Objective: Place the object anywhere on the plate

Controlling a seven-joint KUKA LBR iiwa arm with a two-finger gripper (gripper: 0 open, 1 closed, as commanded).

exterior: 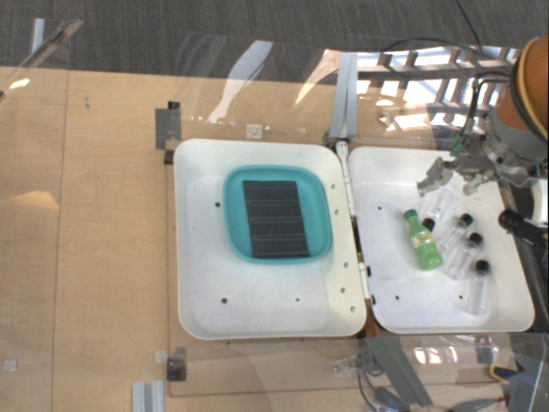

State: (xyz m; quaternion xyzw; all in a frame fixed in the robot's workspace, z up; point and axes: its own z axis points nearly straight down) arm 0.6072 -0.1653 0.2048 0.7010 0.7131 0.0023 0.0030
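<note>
Camera view, fixed above, slanted down.

Bench (pixel 86 230): pale wood, carrying two shallow white bins side by side.

Left bin (pixel 206 299): holds a teal plate (pixel 236 230), squarish with rounded corners, set toward the bin's upper middle. A dark ribbed mat (pixel 276 220) lies on the plate's centre. Nothing else rests on the plate.

Right bin (pixel 386 307): holds a small green bottle (pixel 422 240) with a pale label, lying tilted in the middle of the bin. Just beside it, to its right, is a loose group of clear vials with black caps (pixel 467 243), some touching or overlapping one another; the exact count is hard to tell because they are transparent.

Arm: grey with an orange band, entering from the right edge at the bin's upper right. Gripper (pixel 463 172) hangs above the upper part of the right bin, above the vials. Jaws: two pale fingers appear spread apart, with nothing between them.

Task status: not begun as far as visible. No object is grasped; all candidates lie in the right bin, well apart from the plate. Remaining, by judgement: descend on one item, grip, carry it across the divider, release over the plate.
</note>
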